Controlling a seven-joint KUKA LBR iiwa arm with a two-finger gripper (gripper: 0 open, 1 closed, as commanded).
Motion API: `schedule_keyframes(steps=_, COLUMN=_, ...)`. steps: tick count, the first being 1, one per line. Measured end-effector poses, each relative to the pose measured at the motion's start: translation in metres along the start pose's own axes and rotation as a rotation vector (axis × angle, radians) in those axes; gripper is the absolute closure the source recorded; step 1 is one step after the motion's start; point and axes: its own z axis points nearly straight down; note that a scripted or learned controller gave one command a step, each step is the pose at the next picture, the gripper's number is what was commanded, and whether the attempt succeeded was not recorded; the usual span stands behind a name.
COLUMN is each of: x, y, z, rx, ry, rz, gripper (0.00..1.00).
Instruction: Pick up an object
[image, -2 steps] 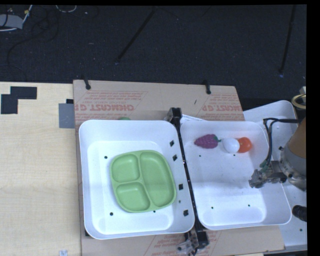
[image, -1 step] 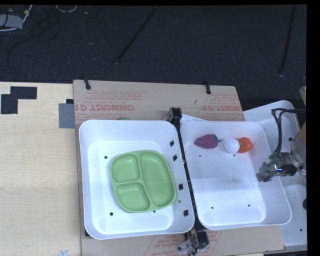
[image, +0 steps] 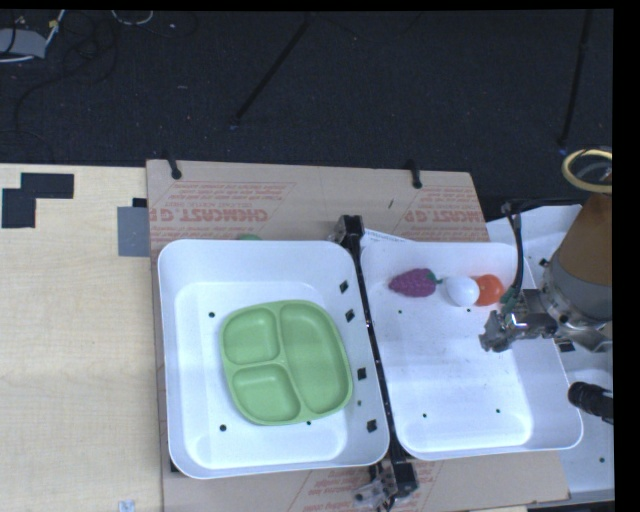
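In the right bin (image: 460, 420) three small objects lie near the far wall: a purple fruit-like piece (image: 412, 283), a white ball-like piece (image: 461, 291) and an orange-red piece (image: 488, 288) touching it. My gripper (image: 497, 335) hangs over the right part of this bin, a little in front of the orange-red piece, with nothing seen between its fingers. The left bin (image: 190, 300) holds a green divided plate (image: 286, 361).
The two white bins sit side by side on a cardboard sheet (image: 300, 205), joined by a black divider (image: 365, 340). The arm's grey body (image: 590, 280) fills the right edge. A wooden benchtop (image: 70, 350) extends to the left.
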Motion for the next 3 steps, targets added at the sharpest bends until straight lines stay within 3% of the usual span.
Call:
schedule_keyframes(steps=1, x=0.054, y=0.024, z=-0.005, rx=0.001, ry=0.0, rz=0.0, gripper=1.0)
schedule_keyframes(steps=3, x=0.167, y=0.043, z=0.004, rx=0.002, ry=0.001, rz=-0.001, gripper=1.0)
